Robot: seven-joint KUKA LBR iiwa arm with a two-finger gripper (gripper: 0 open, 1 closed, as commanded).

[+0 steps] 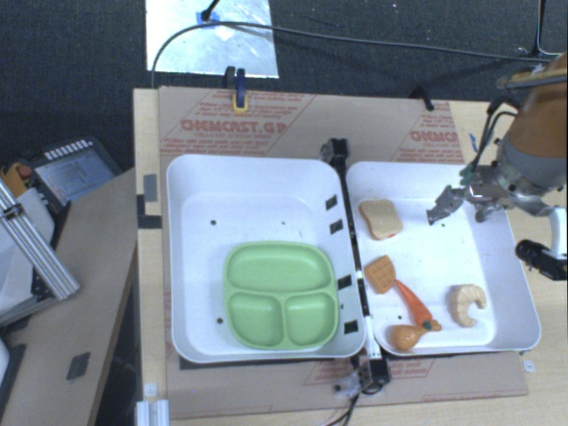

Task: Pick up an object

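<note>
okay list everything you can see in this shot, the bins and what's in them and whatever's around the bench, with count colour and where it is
bins: two, white, side by side on the bench
divided plate: one, green, in the left bin, near its front
bread slice: one, tan, right bin, back left
waffle piece: one, orange-brown, right bin, left side
carrot: one, orange, right bin, just right of the waffle piece
pear-shaped toy: one, yellow-brown, right bin, front left
croissant: one, pale cream, right bin, front right
clamp: one, yellow and black, back edge of the bench
foil sheet: one, silver, behind the bench
arm: one, grey with orange band, from the right
gripper: one, dark grey, over the right bin's back area
</note>
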